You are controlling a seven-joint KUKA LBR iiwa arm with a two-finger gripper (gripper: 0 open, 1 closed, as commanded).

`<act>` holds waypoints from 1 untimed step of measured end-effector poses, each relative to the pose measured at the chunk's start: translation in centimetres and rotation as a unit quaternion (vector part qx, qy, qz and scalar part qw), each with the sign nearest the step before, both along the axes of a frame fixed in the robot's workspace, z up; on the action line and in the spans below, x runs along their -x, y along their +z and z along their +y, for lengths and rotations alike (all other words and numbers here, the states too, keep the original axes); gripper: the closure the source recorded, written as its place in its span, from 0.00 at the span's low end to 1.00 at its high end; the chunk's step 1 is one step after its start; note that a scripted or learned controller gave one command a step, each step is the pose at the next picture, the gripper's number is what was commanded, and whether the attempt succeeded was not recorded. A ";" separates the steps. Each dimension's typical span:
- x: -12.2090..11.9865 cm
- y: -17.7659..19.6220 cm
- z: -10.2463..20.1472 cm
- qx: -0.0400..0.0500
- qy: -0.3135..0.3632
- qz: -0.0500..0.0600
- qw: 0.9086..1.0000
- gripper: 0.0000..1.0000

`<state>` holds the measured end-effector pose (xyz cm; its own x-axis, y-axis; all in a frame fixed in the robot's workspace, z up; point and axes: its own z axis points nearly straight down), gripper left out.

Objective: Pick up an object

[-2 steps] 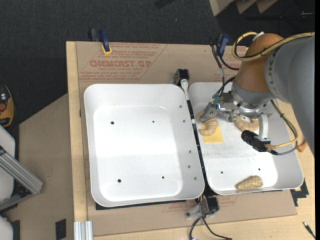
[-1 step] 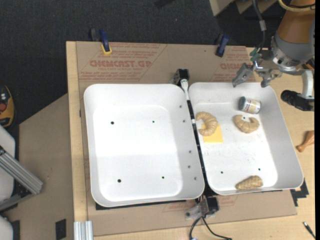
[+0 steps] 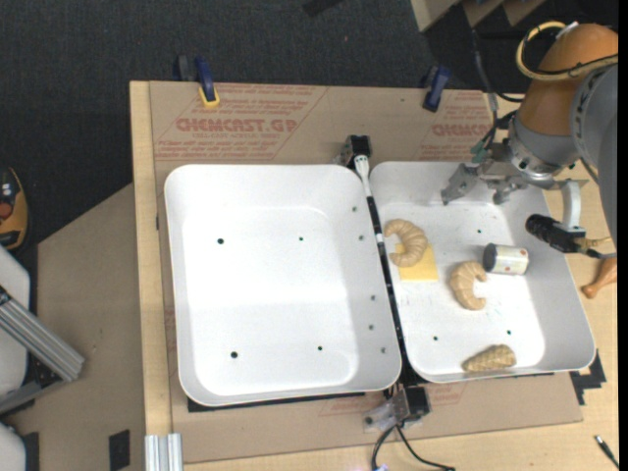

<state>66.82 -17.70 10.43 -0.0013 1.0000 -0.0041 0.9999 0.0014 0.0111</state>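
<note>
The right bin (image 3: pixel 549 346) holds three tan croissant-shaped pieces: one near its left wall (image 3: pixel 406 236), one in the middle (image 3: pixel 469 286) and one by the front rim (image 3: pixel 490 359). A yellow flat block (image 3: pixel 422 266) lies partly under the left croissant. A small white cylinder with a dark end (image 3: pixel 505 259) lies on its side right of centre. My gripper (image 3: pixel 479 188) hovers over the back of the right bin, open, fingers spread with nothing between them. It is well behind all the pieces.
The left bin (image 3: pixel 177 263) lies beside the right one, their walls meeting at a black strip (image 3: pixel 381 263). Both rest on a brown board (image 3: pixel 245 116) held by blue clamps (image 3: pixel 204 78) at the back. The grey and orange arm (image 3: pixel 569 77) comes in from the upper right.
</note>
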 end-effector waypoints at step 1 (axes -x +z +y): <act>-0.1 8.7 11.8 -0.003 0.005 0.000 1.000 0.00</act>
